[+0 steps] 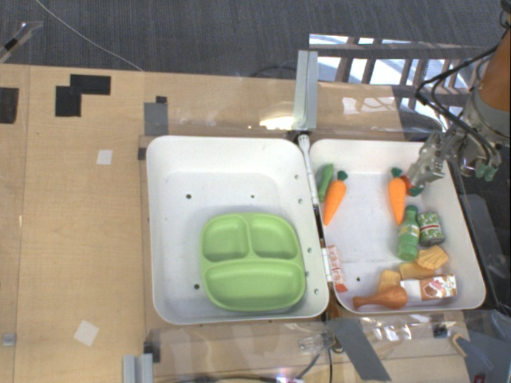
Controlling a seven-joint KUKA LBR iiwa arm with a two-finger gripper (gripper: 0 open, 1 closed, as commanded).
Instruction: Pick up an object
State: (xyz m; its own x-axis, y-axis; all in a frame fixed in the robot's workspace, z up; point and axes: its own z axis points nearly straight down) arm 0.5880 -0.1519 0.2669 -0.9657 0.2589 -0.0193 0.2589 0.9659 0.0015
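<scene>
Wood-toned bench [72,238] fills the left and bottom, with dark carpet beyond it at the top, and two white bins sit side by side on it. From the right edge the arm [491,94] slants down into the right bin [363,254], and its gripper [421,174] hangs low at that bin's upper right. How far the gripper is parted cannot be told from this slant, and nothing is plainly seen in its grasp.

Just beside the tip, perhaps touching it, lies a small red piece [414,188], and against that the top of a carrot [397,199] pointing down the bin. Below the carrot stand a green bottle [408,234] and a small can [430,228], then a tan wedge [432,258], a carton [435,287] and a drumstick [382,298] along the bottom wall. Well apart, at the bin's left wall, a second carrot [334,198] lies beside a green pod [324,180].

Across the divider, the left bin [172,174] holds a green tray [252,260] with three compartments.
</scene>
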